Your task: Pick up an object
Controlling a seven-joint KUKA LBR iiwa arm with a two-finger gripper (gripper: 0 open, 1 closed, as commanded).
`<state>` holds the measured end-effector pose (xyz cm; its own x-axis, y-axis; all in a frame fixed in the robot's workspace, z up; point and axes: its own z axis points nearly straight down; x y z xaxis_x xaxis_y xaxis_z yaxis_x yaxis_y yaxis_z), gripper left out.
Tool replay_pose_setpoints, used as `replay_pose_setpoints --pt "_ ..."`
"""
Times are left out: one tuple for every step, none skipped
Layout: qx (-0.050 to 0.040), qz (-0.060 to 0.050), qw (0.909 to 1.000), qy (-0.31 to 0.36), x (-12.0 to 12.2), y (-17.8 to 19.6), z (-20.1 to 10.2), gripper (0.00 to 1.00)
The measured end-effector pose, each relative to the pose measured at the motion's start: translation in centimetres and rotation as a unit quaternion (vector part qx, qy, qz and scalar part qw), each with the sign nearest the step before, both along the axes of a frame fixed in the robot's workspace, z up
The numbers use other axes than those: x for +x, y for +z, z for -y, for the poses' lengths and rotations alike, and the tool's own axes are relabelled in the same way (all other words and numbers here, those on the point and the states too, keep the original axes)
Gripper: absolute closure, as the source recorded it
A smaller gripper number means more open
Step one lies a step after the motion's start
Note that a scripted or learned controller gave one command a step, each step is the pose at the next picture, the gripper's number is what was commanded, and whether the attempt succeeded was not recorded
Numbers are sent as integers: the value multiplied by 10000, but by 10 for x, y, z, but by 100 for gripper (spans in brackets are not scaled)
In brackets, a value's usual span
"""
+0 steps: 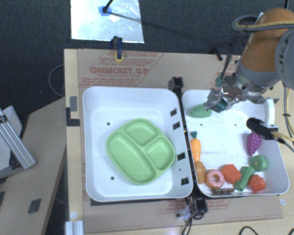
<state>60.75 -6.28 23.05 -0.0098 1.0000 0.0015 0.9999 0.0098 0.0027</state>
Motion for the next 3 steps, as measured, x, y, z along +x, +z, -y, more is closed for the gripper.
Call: replay_pose_setpoints --pt "1 0 10000 -2 8 -4 -47 100" --pt "-5 -3 10000 -15 14 -5 -68 100" --pt "-6 2 10000 -20 31 -4 -74 100"
